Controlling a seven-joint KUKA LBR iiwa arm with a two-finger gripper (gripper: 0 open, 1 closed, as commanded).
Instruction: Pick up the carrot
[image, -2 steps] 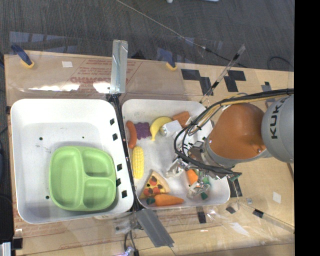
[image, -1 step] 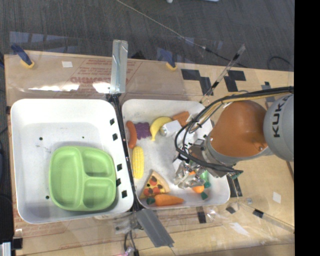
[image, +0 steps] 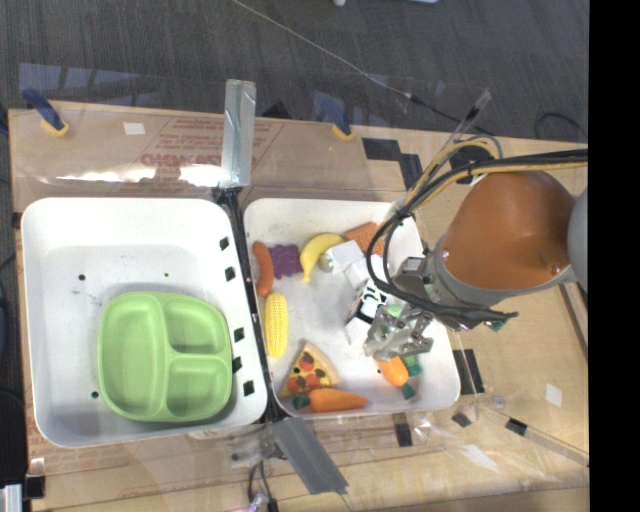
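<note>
Bench: cardboard-brown top under clear plastic sheet, grey tape strips; dark carpet beyond.
Right bin (image: 300, 215): landmark, white, shallow.
Carrot (image: 336, 401): lying flat against the right bin's near wall, free of the gripper.
Pizza slice (image: 310, 370): just behind the carrot, touching it.
Gripper (image: 398, 345): over the right bin's near right part, above a small orange and green piece (image: 396, 371); whether its fingers are spread or pressed together cannot be told.
Corn (image: 275, 322): by the right bin's left wall.
Plate (image: 165, 355): green, three compartments, in the left bin (image: 60, 230).
Hot dog (image: 263, 267): right bin's far left.
Grapes (image: 286, 260): purple, beside the hot dog.
Banana (image: 318, 250): right bin's far middle.
Writing: red print on the cardboard beyond the left bin, upside down, unreadable.
</note>
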